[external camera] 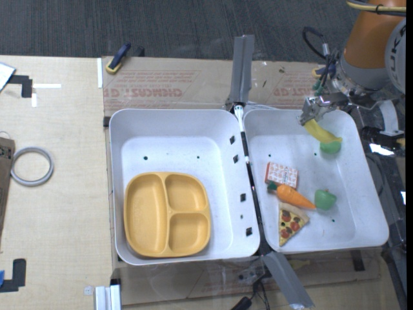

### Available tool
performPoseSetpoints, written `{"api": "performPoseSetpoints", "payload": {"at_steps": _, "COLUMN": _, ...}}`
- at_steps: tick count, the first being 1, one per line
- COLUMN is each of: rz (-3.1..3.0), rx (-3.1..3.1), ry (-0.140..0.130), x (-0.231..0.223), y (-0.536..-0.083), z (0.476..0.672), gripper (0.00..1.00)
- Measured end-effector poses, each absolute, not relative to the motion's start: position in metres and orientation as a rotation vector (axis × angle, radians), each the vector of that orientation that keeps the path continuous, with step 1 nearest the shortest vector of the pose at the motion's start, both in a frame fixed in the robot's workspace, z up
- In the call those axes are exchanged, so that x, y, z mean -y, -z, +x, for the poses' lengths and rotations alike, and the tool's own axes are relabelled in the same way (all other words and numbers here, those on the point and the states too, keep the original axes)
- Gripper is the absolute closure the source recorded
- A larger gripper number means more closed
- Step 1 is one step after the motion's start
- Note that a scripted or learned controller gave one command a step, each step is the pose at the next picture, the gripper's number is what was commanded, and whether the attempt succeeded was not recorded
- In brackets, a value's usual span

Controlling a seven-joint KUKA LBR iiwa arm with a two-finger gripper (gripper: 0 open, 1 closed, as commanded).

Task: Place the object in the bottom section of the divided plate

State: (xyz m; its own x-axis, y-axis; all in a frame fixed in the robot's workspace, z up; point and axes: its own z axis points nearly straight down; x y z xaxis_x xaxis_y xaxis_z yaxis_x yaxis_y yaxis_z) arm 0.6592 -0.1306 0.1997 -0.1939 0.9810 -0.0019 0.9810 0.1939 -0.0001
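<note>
Yellow banana hangs clamped in the gripper jaws above the right bin.

My arm runs off the picture's top and right edges, so only its orange band and wrist are in frame. My gripper, over the far edge of the right bin, is too small and dark to read. It covers the upper end of the banana. The banana overlaps a green item whose kind I cannot make out. The print on the small red-and-white card is too fine to read.
</note>
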Motion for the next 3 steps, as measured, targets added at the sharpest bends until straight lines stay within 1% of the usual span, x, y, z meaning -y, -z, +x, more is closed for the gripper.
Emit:
{"api": "performPoseSetpoints", "payload": {"at_steps": 1, "rz": 1.785, "rx": -2.585, "ry": 0.001, "x": 0.033, "y": -0.192, "z": 0.643, "gripper": 1.0}}
{"api": "performPoseSetpoints", "payload": {"at_steps": 2, "rz": 1.476, "rx": -2.774, "ry": 0.002, "x": -0.049, "y": -0.192, "z": 0.63, "gripper": 1.0}}
{"api": "performPoseSetpoints", "payload": {"at_steps": 3, "rz": 1.444, "rx": -2.79, "ry": 0.002, "x": -0.107, "y": -0.173, "z": 0.634, "gripper": 1.0}}
